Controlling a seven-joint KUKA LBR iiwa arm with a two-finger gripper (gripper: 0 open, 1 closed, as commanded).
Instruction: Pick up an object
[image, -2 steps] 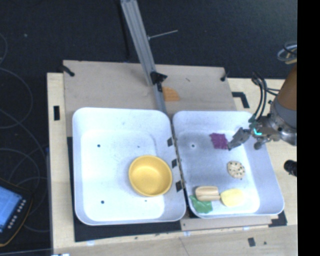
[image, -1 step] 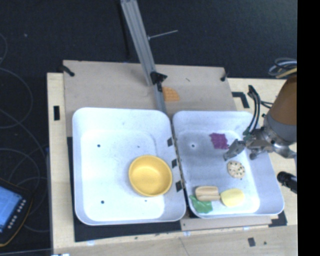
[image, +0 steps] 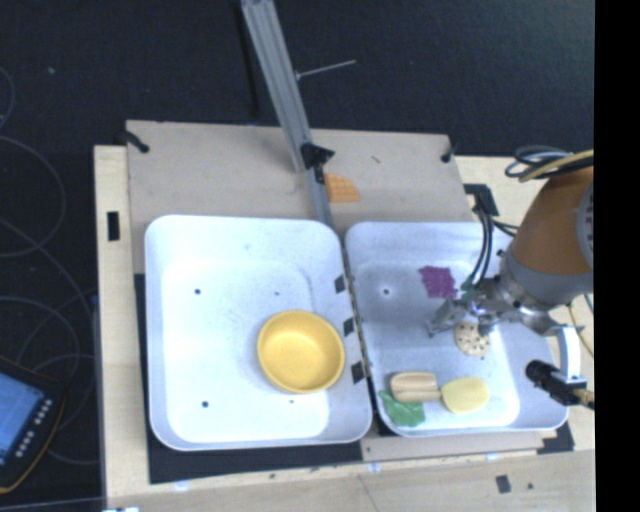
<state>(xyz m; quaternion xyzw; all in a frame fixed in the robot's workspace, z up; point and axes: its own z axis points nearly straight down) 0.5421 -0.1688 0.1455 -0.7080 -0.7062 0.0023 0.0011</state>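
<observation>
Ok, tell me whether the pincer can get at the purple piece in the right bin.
Probably yes: the purple piece lies flat and alone, nothing over it, just beside the pincer.

The arm (image: 560, 235) is cut off at the right edge; its fingers (image: 452, 318) look blurred.

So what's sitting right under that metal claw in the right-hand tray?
A pale speckled round thing lies below the gripper, beside a purple piece, on the right bin's floor. The gripper covers its upper edge, so whether they touch cannot be seen.
</observation>
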